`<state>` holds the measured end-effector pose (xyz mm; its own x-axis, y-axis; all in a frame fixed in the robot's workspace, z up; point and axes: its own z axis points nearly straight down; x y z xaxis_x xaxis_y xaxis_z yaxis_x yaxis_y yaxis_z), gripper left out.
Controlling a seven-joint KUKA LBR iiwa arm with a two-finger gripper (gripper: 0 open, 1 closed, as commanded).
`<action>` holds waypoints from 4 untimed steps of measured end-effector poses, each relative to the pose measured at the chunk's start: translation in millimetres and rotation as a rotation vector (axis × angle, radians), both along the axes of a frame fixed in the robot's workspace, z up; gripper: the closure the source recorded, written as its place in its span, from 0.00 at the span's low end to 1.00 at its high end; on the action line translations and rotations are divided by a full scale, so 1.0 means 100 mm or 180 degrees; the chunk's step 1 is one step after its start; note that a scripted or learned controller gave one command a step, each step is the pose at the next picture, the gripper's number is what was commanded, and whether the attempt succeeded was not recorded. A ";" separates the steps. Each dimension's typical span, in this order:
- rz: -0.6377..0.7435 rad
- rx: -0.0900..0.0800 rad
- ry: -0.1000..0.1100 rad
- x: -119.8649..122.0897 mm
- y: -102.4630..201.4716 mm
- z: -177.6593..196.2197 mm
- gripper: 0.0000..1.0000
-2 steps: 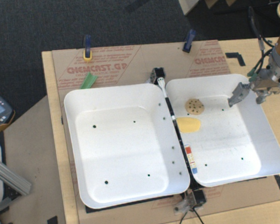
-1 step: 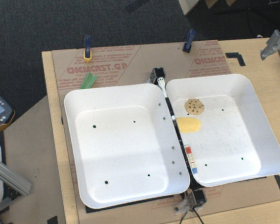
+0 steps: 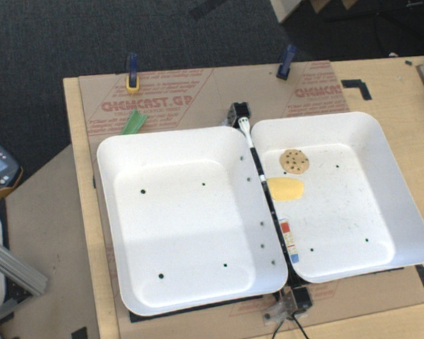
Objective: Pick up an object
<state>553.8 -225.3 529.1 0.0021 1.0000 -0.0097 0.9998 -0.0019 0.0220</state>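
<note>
White bins: two shallow plastic trays side by side on a cardboard-covered bench; left bin (image 3: 180, 220), right bin (image 3: 349, 196).
Targets: cookie (image 3: 294, 161) and yellow piece (image 3: 285, 188), both in the right bin near its left wall, close together, cookie farther from the camera.
Cookie: flat round disc, tan with dark chips; judged light, rigid, possibly brittle; best taken across its edge.
Yellow piece: flat, rounded, smooth-looking; judged light, maybe slippery; little height for fingers to bite.
Divider: pen-like stick (image 3: 288, 241) lies along the seam between bins.
Gripper: its opening cannot be told from this view.
Task status: nothing lifted yet.
</note>
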 end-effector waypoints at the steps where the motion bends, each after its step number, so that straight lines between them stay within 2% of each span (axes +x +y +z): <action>1: 0.0036 0.0029 0.0046 0.44 0.76 0.07 0.00; 2: 0.0045 0.0037 0.0052 0.88 1.76 0.05 0.00; 3: -0.0020 0.0023 0.0072 0.34 1.02 0.07 0.00; 4: 0.0055 0.0042 0.0059 0.66 2.40 0.05 0.00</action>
